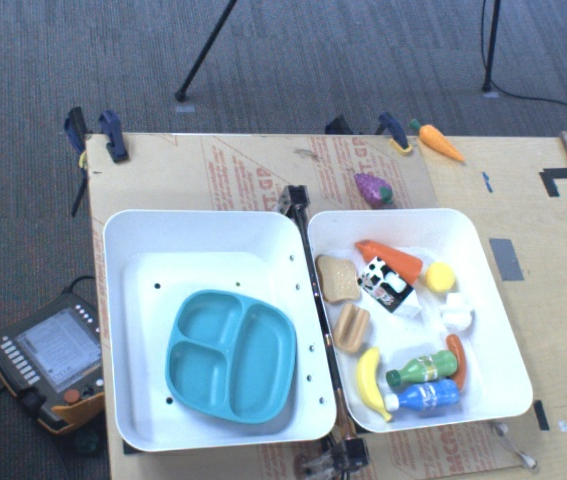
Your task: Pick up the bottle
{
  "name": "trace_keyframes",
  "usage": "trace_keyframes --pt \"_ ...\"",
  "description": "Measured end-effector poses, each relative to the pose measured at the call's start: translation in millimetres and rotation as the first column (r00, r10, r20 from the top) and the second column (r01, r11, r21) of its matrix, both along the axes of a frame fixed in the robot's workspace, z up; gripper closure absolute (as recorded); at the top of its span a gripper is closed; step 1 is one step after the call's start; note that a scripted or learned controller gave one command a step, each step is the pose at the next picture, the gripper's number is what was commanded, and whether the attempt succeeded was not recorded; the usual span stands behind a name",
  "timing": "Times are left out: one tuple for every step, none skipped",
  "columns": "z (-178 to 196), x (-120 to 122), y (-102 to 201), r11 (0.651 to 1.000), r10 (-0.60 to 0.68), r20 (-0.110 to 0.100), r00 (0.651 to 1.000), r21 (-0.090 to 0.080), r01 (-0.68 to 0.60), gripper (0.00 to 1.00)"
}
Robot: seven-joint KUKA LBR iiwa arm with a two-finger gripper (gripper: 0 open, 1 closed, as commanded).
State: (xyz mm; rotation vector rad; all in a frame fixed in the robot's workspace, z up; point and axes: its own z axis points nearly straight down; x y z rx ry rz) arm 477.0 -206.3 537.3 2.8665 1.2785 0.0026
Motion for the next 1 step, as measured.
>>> trace_keyframes --pt "0.3 -0.1 0.0 0.992 -0.127 0.001 0.992 0.0 0.127 1.0"
